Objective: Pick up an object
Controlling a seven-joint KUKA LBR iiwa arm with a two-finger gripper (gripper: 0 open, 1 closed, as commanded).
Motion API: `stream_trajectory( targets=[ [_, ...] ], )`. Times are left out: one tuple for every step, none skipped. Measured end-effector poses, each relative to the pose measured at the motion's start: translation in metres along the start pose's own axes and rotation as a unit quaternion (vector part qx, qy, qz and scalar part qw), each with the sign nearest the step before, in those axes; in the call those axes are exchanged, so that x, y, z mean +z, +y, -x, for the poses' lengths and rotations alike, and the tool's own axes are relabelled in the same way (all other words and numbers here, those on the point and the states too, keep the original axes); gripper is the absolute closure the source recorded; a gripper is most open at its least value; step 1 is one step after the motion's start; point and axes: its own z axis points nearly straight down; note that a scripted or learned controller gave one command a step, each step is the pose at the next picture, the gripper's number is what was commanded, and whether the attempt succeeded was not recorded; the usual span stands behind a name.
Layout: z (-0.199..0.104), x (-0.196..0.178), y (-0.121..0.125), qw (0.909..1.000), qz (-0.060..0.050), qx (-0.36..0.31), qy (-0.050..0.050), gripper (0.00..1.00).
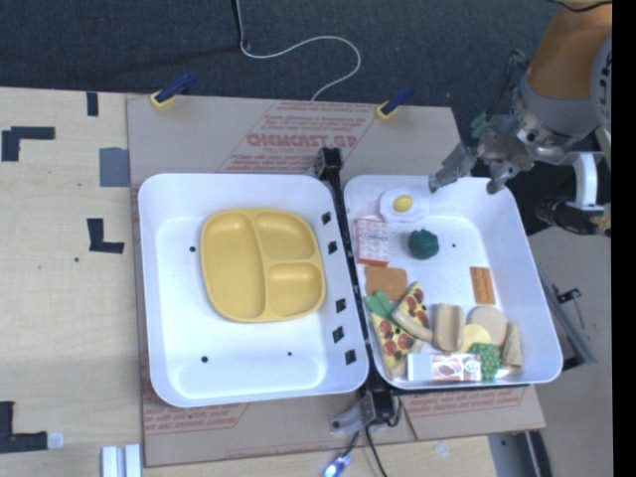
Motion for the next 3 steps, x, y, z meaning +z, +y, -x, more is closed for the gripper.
stream_trajectory(
  targets=[
    [0.022,0.094,0.018,1.0000,-0.002,0.001,0.000,0.00],
    [0.034,0.186,-0.008,1.0000,-0.003,0.001,0.001,0.00],
    [0.033,0.171,-0.006,1.0000,0.001,0.000,0.000,1.00]
  ],
)
